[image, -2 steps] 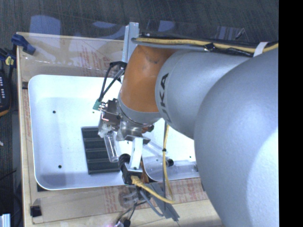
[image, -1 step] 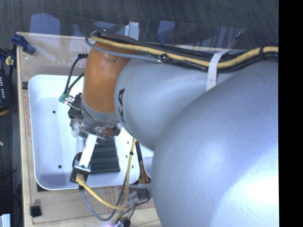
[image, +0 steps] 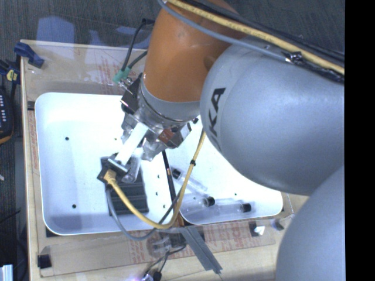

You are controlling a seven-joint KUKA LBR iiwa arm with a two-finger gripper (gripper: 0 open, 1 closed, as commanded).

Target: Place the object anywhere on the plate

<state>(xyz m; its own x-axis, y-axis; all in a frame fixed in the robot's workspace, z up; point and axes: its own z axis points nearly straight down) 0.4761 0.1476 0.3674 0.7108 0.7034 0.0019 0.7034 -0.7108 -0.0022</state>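
My gripper (image: 128,195) hangs low over the front right part of the left white bin (image: 64,157), its dark ribbed end close to the bin floor. The grey arm and its orange band (image: 181,45) cover the middle of the scene and hide what lies under the gripper. Two small clear tube-like items with dark tips (image: 225,204) lie on the floor of the right bin (image: 258,209), apart from the gripper.
A yellow cable (image: 176,198) loops from the wrist down across the divide between the bins. The bench's wooden edge (image: 26,157) runs along the left, with a blue clip (image: 26,52) at its far corner. A grey metal strip (image: 202,252) lies in front of the bins.
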